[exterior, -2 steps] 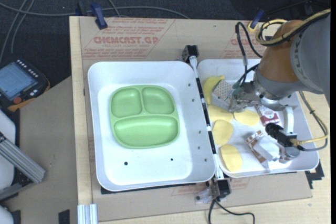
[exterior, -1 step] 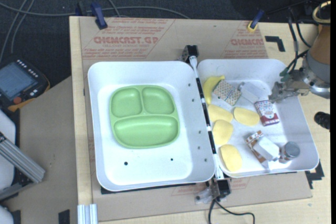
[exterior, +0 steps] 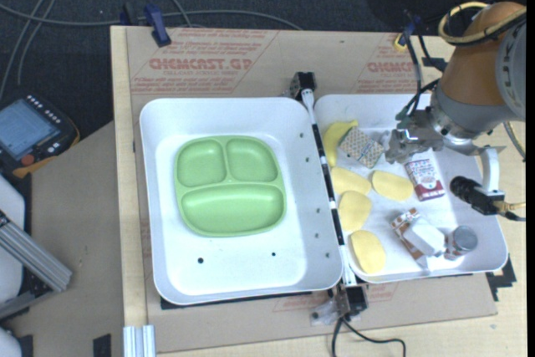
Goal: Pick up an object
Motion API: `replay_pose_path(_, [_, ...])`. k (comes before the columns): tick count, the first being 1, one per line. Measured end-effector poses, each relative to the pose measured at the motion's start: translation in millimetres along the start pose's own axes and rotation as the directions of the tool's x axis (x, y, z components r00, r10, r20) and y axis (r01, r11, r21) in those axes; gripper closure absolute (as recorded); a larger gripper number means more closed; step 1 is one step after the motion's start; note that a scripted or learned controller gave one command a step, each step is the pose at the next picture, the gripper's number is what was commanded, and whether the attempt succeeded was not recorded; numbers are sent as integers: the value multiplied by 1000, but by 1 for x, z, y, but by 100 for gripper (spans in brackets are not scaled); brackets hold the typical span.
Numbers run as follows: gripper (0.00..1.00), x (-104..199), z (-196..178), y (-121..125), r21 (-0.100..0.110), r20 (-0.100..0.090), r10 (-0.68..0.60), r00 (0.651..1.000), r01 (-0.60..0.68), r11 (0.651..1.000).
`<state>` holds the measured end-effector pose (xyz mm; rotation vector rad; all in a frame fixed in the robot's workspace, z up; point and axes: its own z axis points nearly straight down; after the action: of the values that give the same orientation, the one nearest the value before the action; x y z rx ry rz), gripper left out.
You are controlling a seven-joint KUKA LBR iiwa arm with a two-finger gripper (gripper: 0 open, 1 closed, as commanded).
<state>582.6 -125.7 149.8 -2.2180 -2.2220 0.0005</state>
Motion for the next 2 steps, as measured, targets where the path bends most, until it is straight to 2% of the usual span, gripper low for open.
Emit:
replay_pose_path(1, [0, -1, 0, 0, 0, 1, 1, 1000, -1, 1000])
replay_pose_path(2, [0, -14, 65, -14, -2, 2, 3, 1000, -3, 1000])
